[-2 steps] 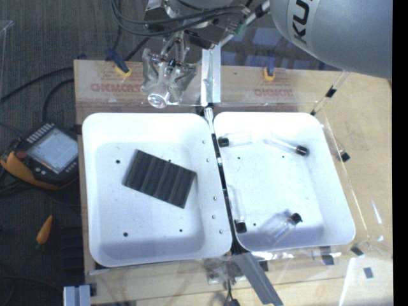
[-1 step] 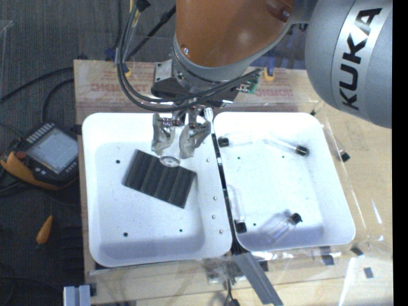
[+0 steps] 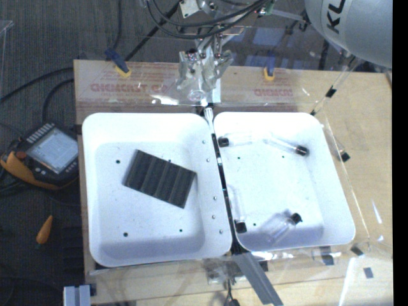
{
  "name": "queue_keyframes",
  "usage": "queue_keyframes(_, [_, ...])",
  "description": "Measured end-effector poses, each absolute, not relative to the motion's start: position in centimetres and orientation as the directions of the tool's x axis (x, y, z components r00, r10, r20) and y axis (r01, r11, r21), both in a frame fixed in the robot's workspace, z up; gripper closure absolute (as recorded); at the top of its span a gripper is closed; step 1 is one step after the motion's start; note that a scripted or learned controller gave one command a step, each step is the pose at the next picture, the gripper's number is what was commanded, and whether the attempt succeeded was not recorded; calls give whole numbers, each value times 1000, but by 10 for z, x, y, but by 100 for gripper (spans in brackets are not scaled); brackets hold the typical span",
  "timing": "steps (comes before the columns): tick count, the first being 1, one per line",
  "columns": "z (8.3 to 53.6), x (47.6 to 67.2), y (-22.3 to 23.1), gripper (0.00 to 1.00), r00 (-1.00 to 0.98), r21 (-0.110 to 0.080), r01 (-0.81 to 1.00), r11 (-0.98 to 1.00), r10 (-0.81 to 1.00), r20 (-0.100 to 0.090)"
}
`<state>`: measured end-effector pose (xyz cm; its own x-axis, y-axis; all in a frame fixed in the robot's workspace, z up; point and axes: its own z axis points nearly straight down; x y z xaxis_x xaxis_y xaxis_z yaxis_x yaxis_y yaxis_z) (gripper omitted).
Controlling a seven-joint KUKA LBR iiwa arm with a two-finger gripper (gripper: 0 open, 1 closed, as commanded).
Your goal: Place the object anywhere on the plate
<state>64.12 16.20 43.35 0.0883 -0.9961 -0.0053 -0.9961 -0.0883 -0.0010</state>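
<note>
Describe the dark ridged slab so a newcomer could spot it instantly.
Start at the two white bins side by side and take the left bin. On its floor, a little above the middle, lies the dark ridged slab, a flat rectangle turned at a slant. It is the one big dark, opaque piece; the right bin holds clear tube-like items with black caps.

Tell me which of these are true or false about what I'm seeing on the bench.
1. A dark ribbed plate lies in the left bin. True.
2. The pincer hangs above the far edge of the bins. True.
3. The plate stands upright against a wall. False: it lies flat, turned at an angle.
4. Clear tube-like items with black caps lie in the right bin. True.
5. A clear item already rests on the plate. False: they are in different bins.
</note>
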Motion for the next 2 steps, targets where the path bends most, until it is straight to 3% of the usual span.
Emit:
queue_keyframes(1, [291, 667, 223, 100, 69, 2, -998, -69, -998, -7])
queue_keyframes(2, [316, 668, 234, 100, 367, -2, -930, -367, -930, -6])
